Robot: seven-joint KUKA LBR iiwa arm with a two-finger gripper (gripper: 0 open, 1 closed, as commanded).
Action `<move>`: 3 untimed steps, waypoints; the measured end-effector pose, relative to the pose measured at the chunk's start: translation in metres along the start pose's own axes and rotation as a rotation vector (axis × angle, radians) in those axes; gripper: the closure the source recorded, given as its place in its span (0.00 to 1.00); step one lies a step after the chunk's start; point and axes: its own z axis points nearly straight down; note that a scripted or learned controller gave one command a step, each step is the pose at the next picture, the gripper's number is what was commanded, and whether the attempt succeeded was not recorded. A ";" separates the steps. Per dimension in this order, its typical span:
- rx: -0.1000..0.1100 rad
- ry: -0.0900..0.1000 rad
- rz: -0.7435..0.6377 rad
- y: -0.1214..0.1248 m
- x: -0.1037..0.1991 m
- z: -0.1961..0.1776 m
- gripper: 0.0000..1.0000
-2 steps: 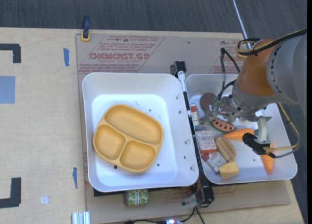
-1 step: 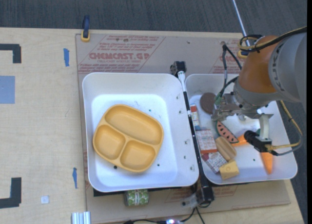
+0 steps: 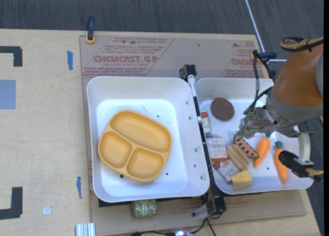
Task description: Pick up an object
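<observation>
The right bin [image 3: 226, 90] holds several toy foods. A brown round cookie [image 3: 222, 108] lies near its back. A watermelon slice [image 3: 247, 147], a bread roll [image 3: 237, 156] and an orange carrot [image 3: 262, 150] lie together in the middle. A second carrot [image 3: 281, 166] rests at the right, and a yellow cheese wedge [image 3: 241, 179] sits at the front. My gripper [image 3: 251, 127] hangs low over the bin, just behind the watermelon slice and right of the cookie. I see nothing held in it.
The left bin [image 3: 97, 96] holds a yellow three-part plate [image 3: 134, 145]. Printed packets [image 3: 217, 147] and a small tube [image 3: 205, 122] lie along the right bin's left wall. A black divider bar [image 3: 198, 116] runs between the bins. A green can [image 3: 145, 208] sits in front.
</observation>
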 end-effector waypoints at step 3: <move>0.001 0.001 -0.001 -0.033 0.014 0.001 1.00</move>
